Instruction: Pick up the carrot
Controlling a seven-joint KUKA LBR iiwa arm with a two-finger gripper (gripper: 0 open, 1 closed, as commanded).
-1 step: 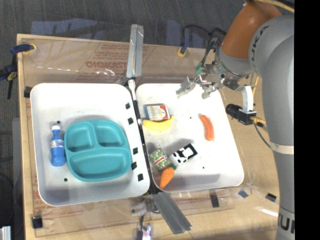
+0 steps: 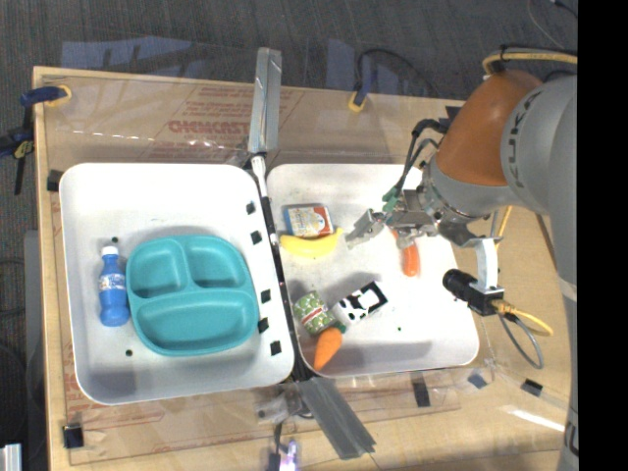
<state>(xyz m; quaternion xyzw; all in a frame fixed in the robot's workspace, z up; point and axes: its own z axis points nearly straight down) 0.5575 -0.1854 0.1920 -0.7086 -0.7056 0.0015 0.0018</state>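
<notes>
Two carrots are in the right bin (image 2: 446,346): one carrot (image 2: 327,346) lies at its near edge beside a green can (image 2: 311,311), another carrot (image 2: 409,257) hangs upright, pinched between the gripper (image 2: 405,232) fingers, closed on it. One banana (image 2: 311,245), one carton (image 2: 305,220) and one black-and-white toy (image 2: 359,303) lie nearby.

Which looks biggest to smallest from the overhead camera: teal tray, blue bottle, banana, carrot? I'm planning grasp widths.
1. Teal tray, by far the largest.
2. Blue bottle.
3. Banana, close to the bottle, so that order is unsure.
4. Carrot, smallest.
</notes>
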